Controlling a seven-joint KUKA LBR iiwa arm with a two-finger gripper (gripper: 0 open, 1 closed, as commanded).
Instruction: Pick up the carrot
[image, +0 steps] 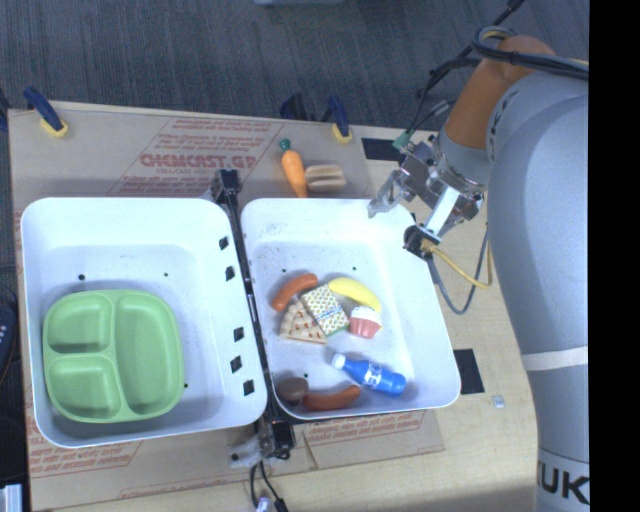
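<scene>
The carrot, orange with a green top, lies on the cardboard just behind the right bin's far rim, outside both bins. My gripper hangs over the far right corner of the right bin, about a hand's width right of the carrot and slightly nearer. Its fingers are spread apart with nothing between them.
A small bun-like toy lies touching the carrot's right side. The right bin holds a sausage, banana, cracker, cupcake, blue bottle and more. A green divided plate sits in the left bin.
</scene>
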